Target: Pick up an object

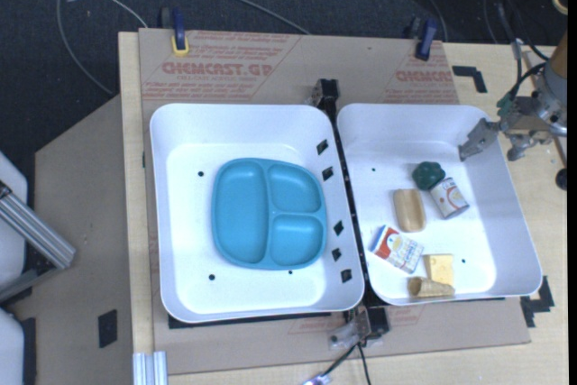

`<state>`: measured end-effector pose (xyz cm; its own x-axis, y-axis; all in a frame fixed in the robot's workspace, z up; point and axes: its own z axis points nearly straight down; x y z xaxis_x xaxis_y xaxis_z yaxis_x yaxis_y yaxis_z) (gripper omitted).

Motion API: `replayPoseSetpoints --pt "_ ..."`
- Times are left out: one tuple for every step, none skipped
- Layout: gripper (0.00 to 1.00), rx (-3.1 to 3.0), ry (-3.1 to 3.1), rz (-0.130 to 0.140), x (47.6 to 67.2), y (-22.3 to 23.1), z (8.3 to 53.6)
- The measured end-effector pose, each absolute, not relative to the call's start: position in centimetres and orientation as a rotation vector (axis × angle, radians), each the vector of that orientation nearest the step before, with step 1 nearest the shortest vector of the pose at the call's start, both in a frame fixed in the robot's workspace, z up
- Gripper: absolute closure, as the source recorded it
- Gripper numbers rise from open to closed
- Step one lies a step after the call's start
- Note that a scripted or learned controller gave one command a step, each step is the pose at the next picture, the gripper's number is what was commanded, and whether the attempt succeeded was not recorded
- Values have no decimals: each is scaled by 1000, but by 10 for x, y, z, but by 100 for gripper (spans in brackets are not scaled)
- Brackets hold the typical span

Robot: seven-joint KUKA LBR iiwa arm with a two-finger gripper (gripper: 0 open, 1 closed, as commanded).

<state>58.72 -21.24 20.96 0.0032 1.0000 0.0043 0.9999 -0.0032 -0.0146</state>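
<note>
The right bin holds several small items: a dark green lump, a white carton with red print, a tan oblong piece, a red, white and blue packet, a yellow block and a tan chunk. My gripper hangs over the bin's upper right corner, up and to the right of the green lump. It is open, and nothing sits between its fingers.
The left bin carries a blue divided plate. A black divider with clips runs between the bins. Blue clamps grip the board's far edge. Cables trail over the dark floor beyond.
</note>
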Motion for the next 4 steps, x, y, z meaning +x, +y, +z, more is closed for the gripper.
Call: replayPoseSetpoints --pt "0 -2220 -2221 0 590 -212 218" --pt "0 -2217 -2217 4 585 -209 174" --pt "0 -2217 -2219 0 589 -199 124" --pt "0 -2216 -2219 3 589 -198 83"
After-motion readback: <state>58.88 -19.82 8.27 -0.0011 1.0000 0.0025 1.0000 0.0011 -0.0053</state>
